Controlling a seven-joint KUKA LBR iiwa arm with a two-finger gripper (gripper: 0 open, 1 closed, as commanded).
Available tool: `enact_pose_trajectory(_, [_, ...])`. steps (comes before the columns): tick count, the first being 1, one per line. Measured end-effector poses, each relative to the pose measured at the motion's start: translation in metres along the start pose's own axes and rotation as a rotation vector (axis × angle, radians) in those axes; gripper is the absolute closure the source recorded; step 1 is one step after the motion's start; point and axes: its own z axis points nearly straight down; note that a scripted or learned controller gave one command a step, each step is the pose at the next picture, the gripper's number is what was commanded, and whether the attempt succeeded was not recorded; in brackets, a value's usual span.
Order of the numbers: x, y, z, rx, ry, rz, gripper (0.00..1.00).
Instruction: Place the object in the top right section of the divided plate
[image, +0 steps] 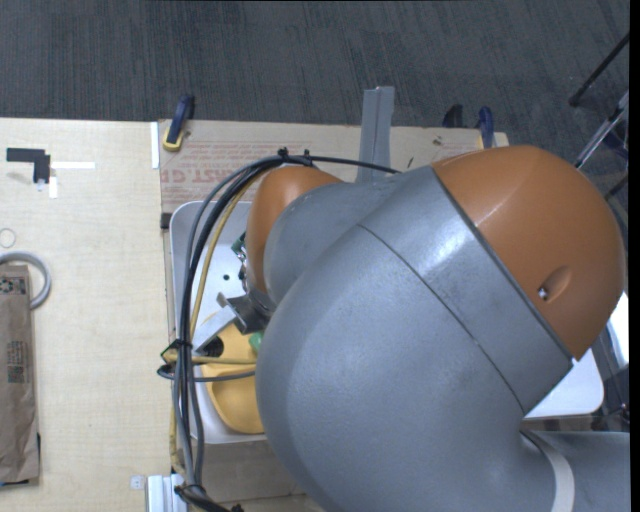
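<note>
My grey arm (420, 340) with its orange bands covers most of both bins. At the arm's left edge the gripper (238, 312) shows as a small grey and black part above the plate. The tan divided plate (232, 405) peeks out in the left bin (185, 225), with just one curved edge and a ridge in sight. A small green bit (255, 341) shows beside the gripper, and I cannot tell what it is or whether it is held. The plate's sections are hidden under the arm.
Black cables (190, 330) loop down along the left bin's wall. A brown paper bag (15, 370) lies at the far left of the bench. Blue clamps (180, 120) hold cardboard (215, 160) behind the bins, near a grey post (377, 120).
</note>
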Motion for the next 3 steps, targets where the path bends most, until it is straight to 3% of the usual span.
enact_pose_trajectory(1, [0.009,0.036,-0.023,0.011,-0.023,-0.190,1.00])
enact_pose_trajectory(2, [0.016,0.063,-0.005,0.013,-0.002,-0.547,1.00])
enact_pose_trajectory(3, [-0.019,-0.013,-0.001,0.000,0.006,-0.597,1.00])
